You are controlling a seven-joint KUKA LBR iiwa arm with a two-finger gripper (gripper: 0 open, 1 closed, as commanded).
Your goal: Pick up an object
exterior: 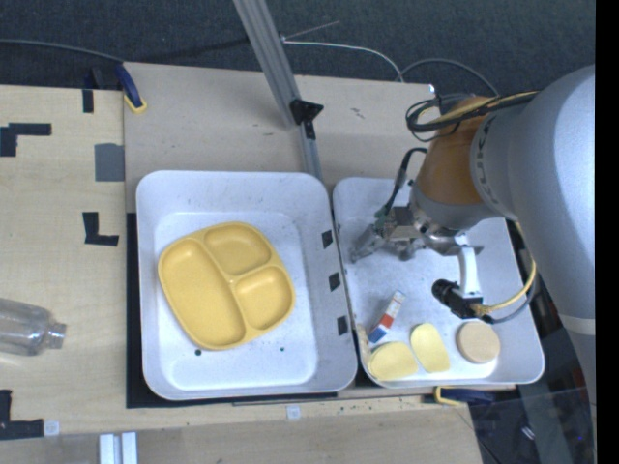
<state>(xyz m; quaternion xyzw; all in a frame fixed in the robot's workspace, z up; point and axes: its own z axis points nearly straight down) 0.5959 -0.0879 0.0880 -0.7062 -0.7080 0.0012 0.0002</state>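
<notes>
Arm: grey KUKA with the orange band, reaching over the right bin point(527, 356) from the right side.
Gripper: the gripper point(372, 243) hangs over the upper-left part of the right bin, near the wall it shares with the left bin.
Jaws: look spread a bit, nothing between them as far as I can see. Kinda blurry though.
Pick candidates: all bunched along the near edge of the right bin. A small tube point(386, 317) with red and blue on it lies at a slant, a flat yellow piece point(393, 361) sits in the near-left corner, a second yellow piece point(430, 347) is just beside it, and a tan round disc point(478, 342) comes next to the right.
Left bin: the left bin point(155, 196) holds a yellow divided plate point(225, 283), three compartments, sitting toward its left side.
Handling guess: the tube looks light and a little squishy, so I'd grab it across the narrow body near the middle. The yellow pieces look flat and low, hard to get fingers under. The disc looks stiff and light, so pinching across its edges should be okay.
Risk: those items nearly touch, so closing on one may shove its neighbour.
Off the bins: a clear plastic bottle point(27, 327) lies on the bench at the left edge.
</notes>
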